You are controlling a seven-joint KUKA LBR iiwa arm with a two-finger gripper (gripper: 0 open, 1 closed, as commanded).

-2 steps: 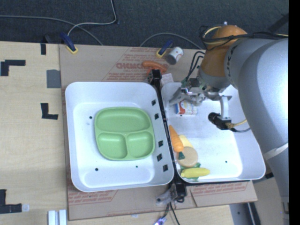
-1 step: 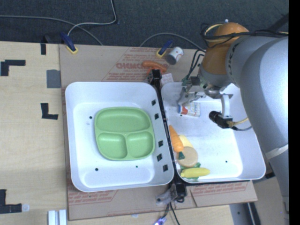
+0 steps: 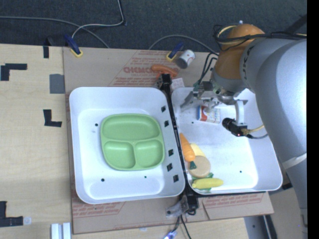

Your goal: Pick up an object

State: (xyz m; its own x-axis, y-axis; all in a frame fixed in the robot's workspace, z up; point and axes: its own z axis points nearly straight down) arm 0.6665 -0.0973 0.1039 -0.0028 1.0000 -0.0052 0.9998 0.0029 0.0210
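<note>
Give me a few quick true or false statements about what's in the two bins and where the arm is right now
1. A green divided plate lies in the left bin. True.
2. The carrot lies in the left bin. False: it is in the right bin, by the divider.
3. The tool is over the right bin's far end. True.
4. The plate has five compartments. False: three.
5. A yellow-green item lies at the right bin's near edge. True.
</note>
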